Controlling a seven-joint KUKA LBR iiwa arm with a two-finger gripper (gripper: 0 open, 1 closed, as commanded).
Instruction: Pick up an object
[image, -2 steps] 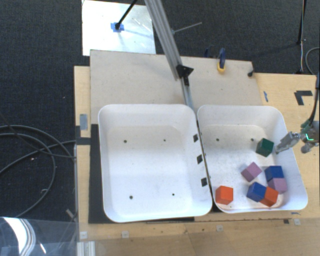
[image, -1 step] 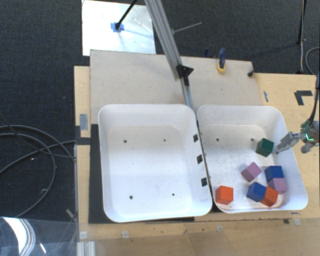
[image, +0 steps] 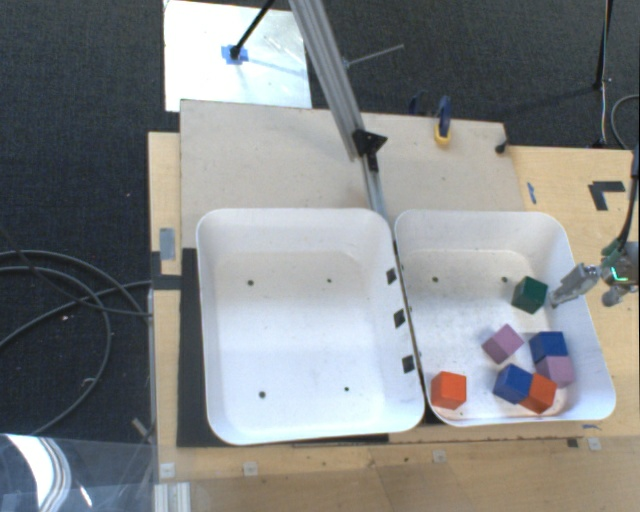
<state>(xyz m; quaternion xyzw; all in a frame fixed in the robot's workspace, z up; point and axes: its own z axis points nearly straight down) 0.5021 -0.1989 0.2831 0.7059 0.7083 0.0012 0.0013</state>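
Several small blocks lie in the right bin (image: 470, 258). A dark green block (image: 529, 293) sits near the bin's right wall. Below it are a light purple block (image: 503, 343), a blue block (image: 548, 346) and a mauve block (image: 559, 371). A second blue block (image: 513, 383) touches an orange block (image: 541, 394) at the front right corner. A red-orange block (image: 449, 389) sits alone at the front left. My gripper (image: 585, 281) reaches in over the bin's right rim, just right of the green block, and nothing shows in its grasp.
The left bin (image: 215, 300) stands beside the right one, their rims meeting along a divider with black clips (image: 399, 318). A slanted metal pole (image: 340, 90) crosses the bench behind the bins. Cables (image: 60, 290) lie on the dark floor at the left.
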